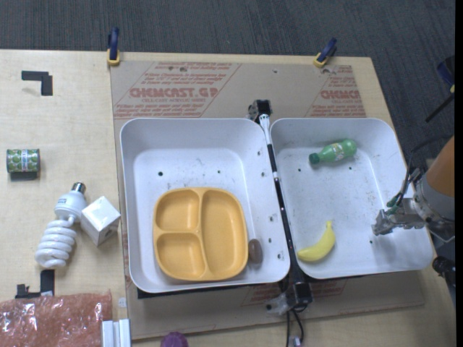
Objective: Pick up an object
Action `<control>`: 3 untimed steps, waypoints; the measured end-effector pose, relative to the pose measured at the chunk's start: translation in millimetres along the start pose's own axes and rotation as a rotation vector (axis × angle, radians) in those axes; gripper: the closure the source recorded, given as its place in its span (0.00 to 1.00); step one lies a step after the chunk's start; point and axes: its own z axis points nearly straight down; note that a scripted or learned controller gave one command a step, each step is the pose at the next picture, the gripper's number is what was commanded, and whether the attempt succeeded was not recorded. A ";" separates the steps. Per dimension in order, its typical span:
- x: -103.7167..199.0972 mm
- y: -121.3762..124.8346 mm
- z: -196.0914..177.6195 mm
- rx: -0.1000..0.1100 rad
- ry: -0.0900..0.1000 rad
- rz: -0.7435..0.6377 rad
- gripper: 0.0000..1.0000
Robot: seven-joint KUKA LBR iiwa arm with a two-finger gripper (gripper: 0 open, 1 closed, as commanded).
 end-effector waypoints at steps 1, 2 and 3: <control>-4.2 -1.8 10.0 0.004 0.002 -0.002 1.00; -4.4 -1.8 9.9 0.003 0.002 -0.002 1.00; -4.3 -1.8 9.9 0.003 0.002 -0.002 1.00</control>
